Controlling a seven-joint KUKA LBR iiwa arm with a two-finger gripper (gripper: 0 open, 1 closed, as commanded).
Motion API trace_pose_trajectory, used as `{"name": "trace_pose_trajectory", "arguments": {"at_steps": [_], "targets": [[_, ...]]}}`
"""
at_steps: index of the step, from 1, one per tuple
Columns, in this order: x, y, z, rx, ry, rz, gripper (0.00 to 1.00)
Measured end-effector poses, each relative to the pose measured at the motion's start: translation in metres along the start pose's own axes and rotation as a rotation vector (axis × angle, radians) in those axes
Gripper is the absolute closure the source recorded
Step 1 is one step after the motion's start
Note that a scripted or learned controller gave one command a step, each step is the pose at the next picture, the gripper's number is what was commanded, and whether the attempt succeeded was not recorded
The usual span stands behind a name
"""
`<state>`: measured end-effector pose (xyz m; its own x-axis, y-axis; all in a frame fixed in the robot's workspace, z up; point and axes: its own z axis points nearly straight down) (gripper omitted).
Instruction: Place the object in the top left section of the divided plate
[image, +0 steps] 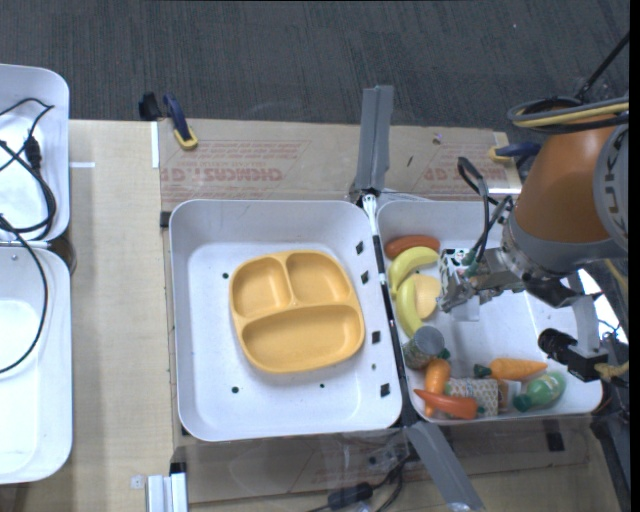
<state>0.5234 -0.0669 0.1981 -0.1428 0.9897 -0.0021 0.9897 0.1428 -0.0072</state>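
Right at the gripper (458, 292) you see it low over the right bin (590, 400), at that bin's left half, with the grey arm (570, 180) and its orange band behind it on the far side from the plate. You cannot tell from this angle how the gripper stands, and nothing shows plainly as held.

Just beside the gripper, toward the plate, lies a pale yellow round piece (426, 295), and hard against that two bananas (405, 280) curve side by side along the bin's left wall. A red-orange sausage shape (412, 244) lies just beyond the bananas' upper ends, toward the top of the bin. You cannot tell which of these is the object meant for the plate; all of them lie in the right bin.

Below the gripper, toward the near rim, sits a small grey-green lump (428, 343), then an upright carrot (436, 376), a red pepper (448, 404) and a pale checked block (474, 392). Further along that rim lie a second carrot (518, 368) and a green item (541, 390).

Well apart from the gripper, across the wall between the bins, the yellow divided plate (297, 310) rests in the middle of the left bin (200, 400). Its top left section (260, 285) holds nothing you can see.
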Motion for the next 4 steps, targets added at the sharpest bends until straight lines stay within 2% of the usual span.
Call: {"name": "trace_pose_trajectory", "arguments": {"at_steps": [1,2,3,4], "targets": [[-0.001,0.000,-0.008,0.001,-0.001,-0.001,1.00],[0.077,0.089,-0.014,-0.003,0.001,0.071,1.00],[0.130,0.075,-0.016,-0.003,0.001,-0.020,1.00],[0.199,0.114,-0.013,-0.004,0.000,0.069,1.00]]}}
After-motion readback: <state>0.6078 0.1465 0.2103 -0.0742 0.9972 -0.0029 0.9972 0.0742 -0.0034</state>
